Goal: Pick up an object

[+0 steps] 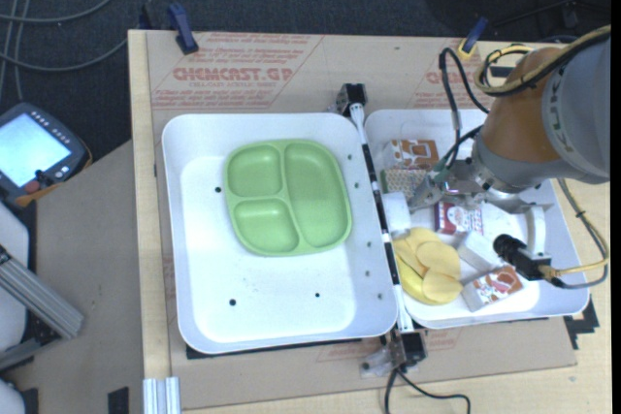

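The right bin [568, 301] holds several small things: a brown and white packet [412, 152] at the back, a greenish packet [406, 180], a red and white packet [456, 218], a yellow banana-like toy [429, 267] at the front, and a red and white box [495, 286]. The arm hangs low over this bin. My gripper [448, 194] is down among the packets near the bin's middle, its tips hidden by the wrist and clutter.
The left bin [194, 238] carries a green sectioned plate [288, 197]. A divider with clamps [374, 199] runs between the bins. The arm's grey body and orange band [524, 126] cover the right bin's back right part.
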Robot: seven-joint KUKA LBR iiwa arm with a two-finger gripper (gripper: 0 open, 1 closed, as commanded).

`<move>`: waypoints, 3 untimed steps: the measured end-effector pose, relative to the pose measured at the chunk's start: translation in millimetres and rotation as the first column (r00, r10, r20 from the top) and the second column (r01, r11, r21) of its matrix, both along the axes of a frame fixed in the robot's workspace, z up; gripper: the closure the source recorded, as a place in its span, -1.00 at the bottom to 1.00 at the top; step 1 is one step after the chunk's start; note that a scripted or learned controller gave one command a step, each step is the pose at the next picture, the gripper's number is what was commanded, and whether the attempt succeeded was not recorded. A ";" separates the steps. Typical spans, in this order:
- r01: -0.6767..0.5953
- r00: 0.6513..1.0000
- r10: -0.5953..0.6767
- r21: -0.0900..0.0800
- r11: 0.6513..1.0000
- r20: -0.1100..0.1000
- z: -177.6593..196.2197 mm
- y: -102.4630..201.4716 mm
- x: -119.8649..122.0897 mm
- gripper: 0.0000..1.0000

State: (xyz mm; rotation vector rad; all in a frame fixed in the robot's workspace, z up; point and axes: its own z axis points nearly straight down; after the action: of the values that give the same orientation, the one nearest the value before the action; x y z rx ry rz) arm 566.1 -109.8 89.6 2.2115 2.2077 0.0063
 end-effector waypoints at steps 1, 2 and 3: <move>0.001 1.000 -0.001 -0.003 1.000 0.005 10.8 -0.7 1.3 1.00; -0.003 1.000 0.003 0.009 1.000 -0.013 95.6 40.4 -4.5 1.00; -0.003 1.000 0.003 0.009 1.000 -0.015 95.0 40.1 -5.0 -1.00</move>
State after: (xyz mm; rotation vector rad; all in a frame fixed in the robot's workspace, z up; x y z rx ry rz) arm 561.0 -69.7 184.6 2.2202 2.2226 0.0002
